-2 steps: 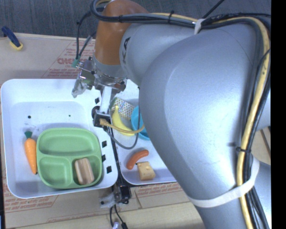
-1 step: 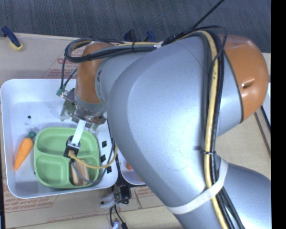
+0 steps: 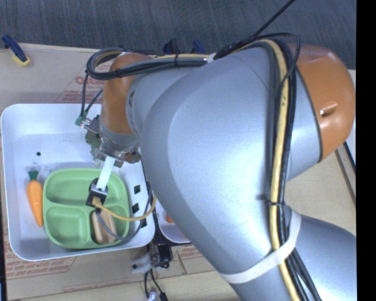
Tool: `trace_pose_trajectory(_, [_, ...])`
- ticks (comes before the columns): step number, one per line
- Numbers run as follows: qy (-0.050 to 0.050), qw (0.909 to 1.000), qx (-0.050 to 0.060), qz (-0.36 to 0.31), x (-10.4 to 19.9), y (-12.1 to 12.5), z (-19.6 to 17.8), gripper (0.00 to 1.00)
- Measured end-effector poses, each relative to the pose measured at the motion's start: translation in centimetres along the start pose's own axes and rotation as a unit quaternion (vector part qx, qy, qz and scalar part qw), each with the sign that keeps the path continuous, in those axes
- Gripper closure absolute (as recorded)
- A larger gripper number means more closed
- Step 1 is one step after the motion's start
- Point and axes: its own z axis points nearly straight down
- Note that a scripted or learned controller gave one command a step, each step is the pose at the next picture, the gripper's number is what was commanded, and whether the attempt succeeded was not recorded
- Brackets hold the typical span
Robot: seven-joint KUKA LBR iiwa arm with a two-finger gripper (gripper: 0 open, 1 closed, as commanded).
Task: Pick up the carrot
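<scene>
The carrot point(image 3: 34, 200), orange with a green top, lies in the left bin point(image 3: 25, 121), against the left side of a green divided plate point(image 3: 69, 199). Its green end points toward the back of the bin. My gripper point(image 3: 108, 148) hangs over the bin behind the plate's back right corner, to the right of the carrot and well apart from it. The grey arm hides most of the gripper. Nothing shows in its grasp.
A brown object point(image 3: 101, 228) lies in the plate's front right compartment. A sliver of the right bin point(image 3: 175, 236) peeks out under the arm, with something orange point(image 3: 169, 219) in it. A blue clamp point(image 3: 16, 49) sits at the bench's back left.
</scene>
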Motion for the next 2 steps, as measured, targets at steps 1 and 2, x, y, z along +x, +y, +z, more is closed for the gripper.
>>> trace_pose_trajectory(1, [0.005,0.9987,0.005,-0.05,-1.7,-5.8,-9.4,1.0])
trace_pose_trajectory(2, [0.005,0.9982,0.004,0.06,3.5,-3.0,-22.6,1.0])
